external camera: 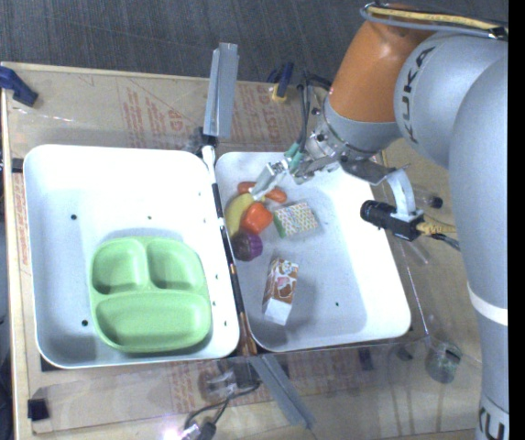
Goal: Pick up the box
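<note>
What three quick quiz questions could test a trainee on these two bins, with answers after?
1. True or false: the green tray lies in the left bin.
2. Which is nearest the gripper: A box, B fruit pile, C tray?
3. Fill in: the box lies in the ___ bin.

Key: 1 true. 2 B. 3 right.

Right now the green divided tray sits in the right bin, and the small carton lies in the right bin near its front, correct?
Not quite. The camera view shows the green divided tray in the left bin, not the right one. The small carton does lie in the right bin near its front.
</note>
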{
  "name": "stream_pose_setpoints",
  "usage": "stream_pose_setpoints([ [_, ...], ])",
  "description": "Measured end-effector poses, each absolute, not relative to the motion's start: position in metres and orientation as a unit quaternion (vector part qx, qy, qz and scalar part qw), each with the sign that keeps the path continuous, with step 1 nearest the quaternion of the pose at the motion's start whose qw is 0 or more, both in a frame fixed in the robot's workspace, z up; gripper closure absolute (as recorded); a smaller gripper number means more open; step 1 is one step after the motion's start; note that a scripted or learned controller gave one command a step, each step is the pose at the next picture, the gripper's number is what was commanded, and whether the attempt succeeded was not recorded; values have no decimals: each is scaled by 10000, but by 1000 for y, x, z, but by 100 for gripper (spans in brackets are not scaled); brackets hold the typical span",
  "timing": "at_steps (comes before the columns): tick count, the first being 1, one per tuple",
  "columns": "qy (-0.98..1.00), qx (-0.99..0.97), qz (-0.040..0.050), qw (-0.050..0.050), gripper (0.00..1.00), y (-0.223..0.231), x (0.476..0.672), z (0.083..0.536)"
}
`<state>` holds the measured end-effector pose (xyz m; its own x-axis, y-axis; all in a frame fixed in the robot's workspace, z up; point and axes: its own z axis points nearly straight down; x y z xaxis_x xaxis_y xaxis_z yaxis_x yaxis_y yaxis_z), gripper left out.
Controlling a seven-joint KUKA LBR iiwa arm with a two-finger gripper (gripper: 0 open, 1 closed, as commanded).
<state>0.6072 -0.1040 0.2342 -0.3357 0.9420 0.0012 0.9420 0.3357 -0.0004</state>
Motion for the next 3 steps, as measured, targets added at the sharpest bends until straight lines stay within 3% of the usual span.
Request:
stream_pose_setpoints([
  [1, -7796, -6262, 9, 14, 0, -140, 606, 107],
  [2, -6873, -7263, -5, -2, 0, -198, 654, 150],
  [3, -7623, -6472, -20, -31, 0, -169, 622, 97],
])
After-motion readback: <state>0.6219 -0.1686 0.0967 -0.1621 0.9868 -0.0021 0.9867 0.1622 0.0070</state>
